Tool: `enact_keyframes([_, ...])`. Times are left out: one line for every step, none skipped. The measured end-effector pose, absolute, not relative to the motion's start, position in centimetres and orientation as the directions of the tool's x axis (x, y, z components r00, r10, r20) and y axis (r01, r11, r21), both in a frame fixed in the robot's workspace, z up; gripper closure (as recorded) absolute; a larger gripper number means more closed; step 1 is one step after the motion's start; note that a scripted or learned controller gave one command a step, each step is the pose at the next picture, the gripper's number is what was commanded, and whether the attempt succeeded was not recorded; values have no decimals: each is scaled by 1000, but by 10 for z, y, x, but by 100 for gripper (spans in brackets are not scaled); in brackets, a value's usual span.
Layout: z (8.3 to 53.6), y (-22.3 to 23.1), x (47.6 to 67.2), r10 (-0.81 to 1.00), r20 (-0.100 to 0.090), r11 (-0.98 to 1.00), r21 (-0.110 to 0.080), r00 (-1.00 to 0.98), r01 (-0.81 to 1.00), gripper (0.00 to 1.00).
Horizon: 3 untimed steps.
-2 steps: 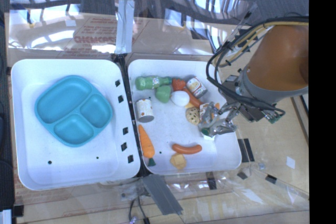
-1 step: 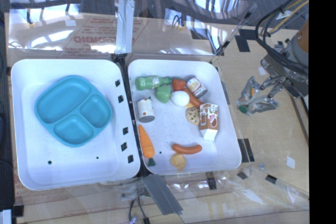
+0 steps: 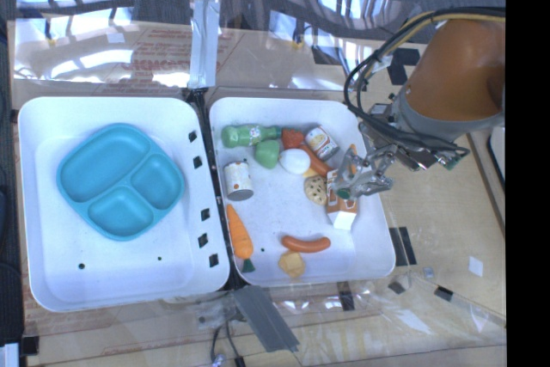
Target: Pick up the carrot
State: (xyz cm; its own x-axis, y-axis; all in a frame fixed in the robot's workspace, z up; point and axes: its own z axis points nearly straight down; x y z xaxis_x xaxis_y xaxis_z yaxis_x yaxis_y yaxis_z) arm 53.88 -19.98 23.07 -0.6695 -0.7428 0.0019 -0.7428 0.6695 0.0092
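Two white bins side by side; pincer (image 3: 351,181) low over right bin (image 3: 365,249) near its right wall, just above small carton (image 3: 343,211) and cookie (image 3: 315,189). Finger spread impossible to tell. Carrot (image 3: 240,234) well apart, against left wall, tip up.

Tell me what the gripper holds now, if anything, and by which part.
It cannot be told. The gripper is low over the right bin's right side, among small items, far from the carrot by the left wall.
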Motion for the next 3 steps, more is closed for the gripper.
enact_keyframes([496, -209, 573, -866, -2, 501, -13, -501, -866, 100])
enact_keyframes([334, -208, 581, -967, -2, 256, 8, -256, -967, 100])
enact_keyframes([252, -209, 517, -1000, -3, -2, 6, 2, -1000, 100])
